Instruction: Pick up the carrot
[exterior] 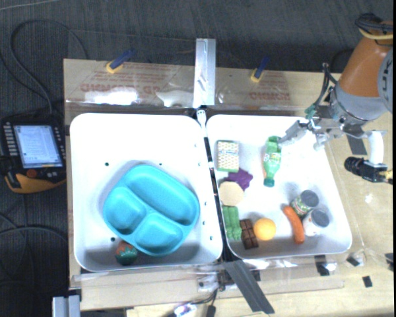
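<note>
Hovering over the upper right part of the right bin (340, 197), the gripper (303, 129) held nothing, though whether it stood open or closed could not be told. The carrot (294, 223) lay near that bin's lower right corner, touching a small can (305, 205), with an orange (264, 229) just to its left and the green bottle (271, 160) farther up the bin.

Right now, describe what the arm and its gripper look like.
The arm has a rounded orange band above a grey, silvery wrist section. Dark cables run along its left side. The gripper is small, light grey metal with a teal accent near its base, and has slim pale fingers.
</note>
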`<state>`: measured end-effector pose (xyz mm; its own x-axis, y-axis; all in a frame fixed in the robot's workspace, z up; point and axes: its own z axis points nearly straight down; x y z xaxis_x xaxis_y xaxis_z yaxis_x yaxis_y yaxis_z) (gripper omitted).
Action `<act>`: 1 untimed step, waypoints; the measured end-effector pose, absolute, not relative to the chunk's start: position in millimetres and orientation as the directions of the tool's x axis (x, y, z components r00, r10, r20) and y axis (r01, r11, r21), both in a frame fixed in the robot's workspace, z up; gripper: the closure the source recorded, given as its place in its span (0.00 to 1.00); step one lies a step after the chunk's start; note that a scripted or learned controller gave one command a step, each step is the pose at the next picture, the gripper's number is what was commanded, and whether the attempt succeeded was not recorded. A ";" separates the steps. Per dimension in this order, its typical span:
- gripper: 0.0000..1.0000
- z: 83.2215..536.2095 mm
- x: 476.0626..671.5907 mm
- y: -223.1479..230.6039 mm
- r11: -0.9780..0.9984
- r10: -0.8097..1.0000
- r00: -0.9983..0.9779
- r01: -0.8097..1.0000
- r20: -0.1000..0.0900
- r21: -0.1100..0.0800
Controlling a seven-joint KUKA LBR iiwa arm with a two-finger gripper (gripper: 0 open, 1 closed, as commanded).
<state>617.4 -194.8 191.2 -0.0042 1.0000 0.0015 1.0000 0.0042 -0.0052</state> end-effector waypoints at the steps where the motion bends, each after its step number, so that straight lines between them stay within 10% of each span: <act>1: 0.00 201.2 613.0 -194.0 0.075 0.997 -0.075 0.997 -0.004 -0.006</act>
<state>613.0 -194.0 201.2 -0.0753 0.9972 -0.0035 0.9971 0.0753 -0.0060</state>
